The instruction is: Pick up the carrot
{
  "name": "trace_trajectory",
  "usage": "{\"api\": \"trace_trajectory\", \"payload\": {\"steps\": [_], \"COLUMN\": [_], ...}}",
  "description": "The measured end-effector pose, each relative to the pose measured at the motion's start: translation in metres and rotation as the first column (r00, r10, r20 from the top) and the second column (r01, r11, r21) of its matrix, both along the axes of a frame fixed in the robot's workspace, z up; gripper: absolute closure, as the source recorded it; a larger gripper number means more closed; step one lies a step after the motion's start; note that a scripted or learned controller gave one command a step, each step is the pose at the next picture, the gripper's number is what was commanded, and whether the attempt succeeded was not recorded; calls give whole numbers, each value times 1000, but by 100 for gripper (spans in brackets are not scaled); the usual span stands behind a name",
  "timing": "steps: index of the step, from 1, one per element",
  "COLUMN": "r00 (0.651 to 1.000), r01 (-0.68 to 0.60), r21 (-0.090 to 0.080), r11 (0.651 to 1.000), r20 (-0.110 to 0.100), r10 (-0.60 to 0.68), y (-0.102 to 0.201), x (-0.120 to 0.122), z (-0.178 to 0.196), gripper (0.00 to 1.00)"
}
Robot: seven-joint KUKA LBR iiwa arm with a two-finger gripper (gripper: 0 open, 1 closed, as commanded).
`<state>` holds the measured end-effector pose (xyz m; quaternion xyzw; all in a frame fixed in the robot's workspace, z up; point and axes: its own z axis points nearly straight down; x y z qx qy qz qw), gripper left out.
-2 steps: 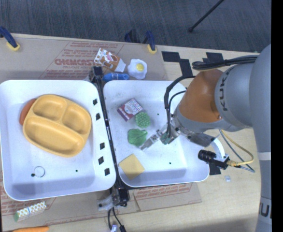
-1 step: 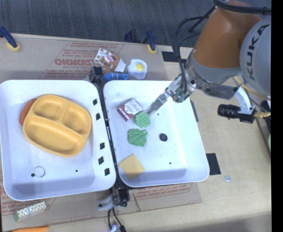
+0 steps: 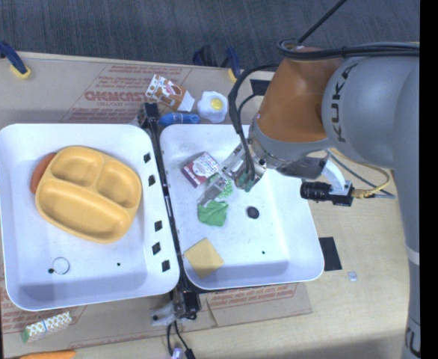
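Right of frame centre, the gripper (image 3: 220,188) is hovering spread open over a green item (image 3: 213,212), risking grabbing that instead of the carrot.

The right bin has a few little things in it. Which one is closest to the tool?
The green leafy piece. It lies right under the tool, while the red packet sits a bit further up-left and the yellow block lies down by the near wall.
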<state>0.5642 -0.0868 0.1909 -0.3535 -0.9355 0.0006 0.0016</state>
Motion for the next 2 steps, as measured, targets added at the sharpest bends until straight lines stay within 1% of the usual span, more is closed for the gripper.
{"api": "trace_trajectory", "payload": {"steps": [1,2], "r00": [984,906], "r01": [-180,-424], "r21": [1,1], "r11": [984,906], "r20": [-1,-1], "r10": [180,424], "y": [54,138], "x": [-83,-88], "z": [3,1], "gripper": [0,0]}}
